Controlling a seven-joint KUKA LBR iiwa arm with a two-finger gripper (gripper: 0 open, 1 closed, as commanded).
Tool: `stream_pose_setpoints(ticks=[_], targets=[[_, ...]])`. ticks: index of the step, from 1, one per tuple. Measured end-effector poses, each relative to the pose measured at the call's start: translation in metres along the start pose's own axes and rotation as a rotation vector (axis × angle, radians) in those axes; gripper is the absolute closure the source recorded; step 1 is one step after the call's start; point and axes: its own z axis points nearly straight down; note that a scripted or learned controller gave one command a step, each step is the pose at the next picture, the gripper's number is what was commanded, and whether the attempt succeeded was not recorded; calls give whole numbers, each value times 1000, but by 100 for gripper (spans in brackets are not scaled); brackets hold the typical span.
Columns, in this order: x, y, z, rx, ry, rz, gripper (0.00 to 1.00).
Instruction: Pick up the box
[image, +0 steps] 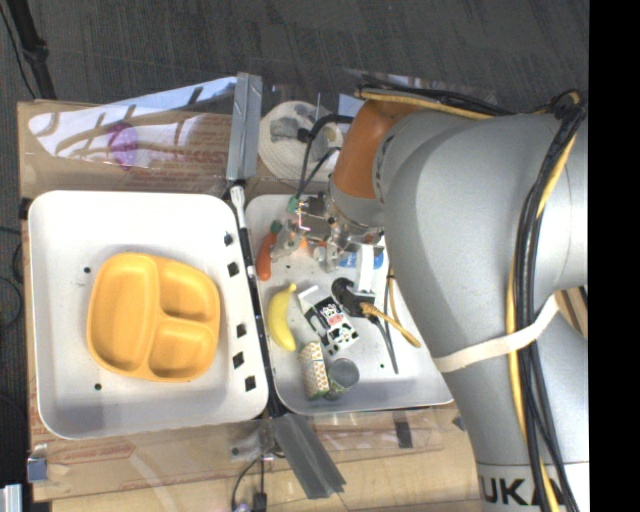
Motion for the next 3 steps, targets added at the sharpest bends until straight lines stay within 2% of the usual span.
stream_pose_setpoints(ticks=[1,2,3], targets=[[-16,-72,-1,-26,3,-235,0],[-32,-24,-2,-26,9,-10,0],[-22,-92,1,-23,9,-97,0]])
